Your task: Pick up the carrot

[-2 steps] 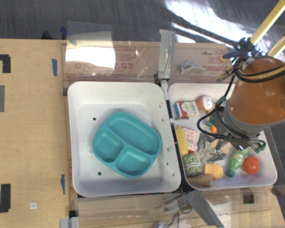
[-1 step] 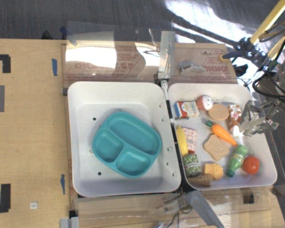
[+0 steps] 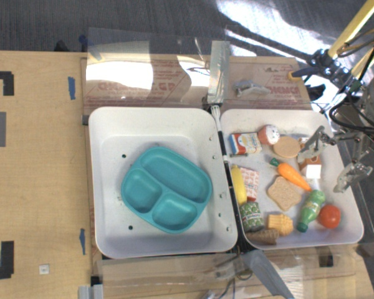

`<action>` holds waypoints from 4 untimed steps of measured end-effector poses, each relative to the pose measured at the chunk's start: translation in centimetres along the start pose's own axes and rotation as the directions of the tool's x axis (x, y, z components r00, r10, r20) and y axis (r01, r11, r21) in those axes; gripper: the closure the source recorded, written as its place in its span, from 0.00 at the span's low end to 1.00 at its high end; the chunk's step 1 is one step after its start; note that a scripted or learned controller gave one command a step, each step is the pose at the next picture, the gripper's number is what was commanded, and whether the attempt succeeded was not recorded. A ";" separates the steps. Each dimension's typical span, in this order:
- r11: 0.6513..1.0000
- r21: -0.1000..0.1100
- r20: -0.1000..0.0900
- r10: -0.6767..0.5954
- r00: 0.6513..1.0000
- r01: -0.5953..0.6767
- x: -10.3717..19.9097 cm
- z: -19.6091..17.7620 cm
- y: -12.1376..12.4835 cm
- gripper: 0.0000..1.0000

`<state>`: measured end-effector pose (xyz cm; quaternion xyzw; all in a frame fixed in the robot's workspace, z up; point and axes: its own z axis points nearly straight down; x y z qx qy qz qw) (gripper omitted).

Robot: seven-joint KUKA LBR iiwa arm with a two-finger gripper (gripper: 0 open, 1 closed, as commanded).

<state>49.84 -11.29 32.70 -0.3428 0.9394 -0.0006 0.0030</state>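
Orange carrot (image 3: 293, 175) just left of claw (image 3: 313, 143), claw's state unclear.

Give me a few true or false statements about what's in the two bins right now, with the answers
1. The carrot lies in the right bin. True.
2. The teal tray holds a tomato. False: the tomato sits in the right bin, by the green bottle.
3. The carrot lies beside a slice of bread. True.
4. The teal tray sits in the right bin. False: it sits in the left bin.
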 end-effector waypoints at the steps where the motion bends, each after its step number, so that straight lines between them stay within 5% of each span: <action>1: 0.998 -0.013 -0.010 0.065 0.998 -0.065 -1.2 15.7 0.3 0.00; 2: 0.987 0.006 0.008 0.160 0.987 -0.160 -2.5 23.2 -5.5 0.00; 3: 0.988 0.014 0.020 0.156 0.987 -0.157 -2.9 21.9 -5.7 1.00; 4: 0.996 0.007 0.011 0.089 0.996 -0.089 -10.0 12.3 -5.6 1.00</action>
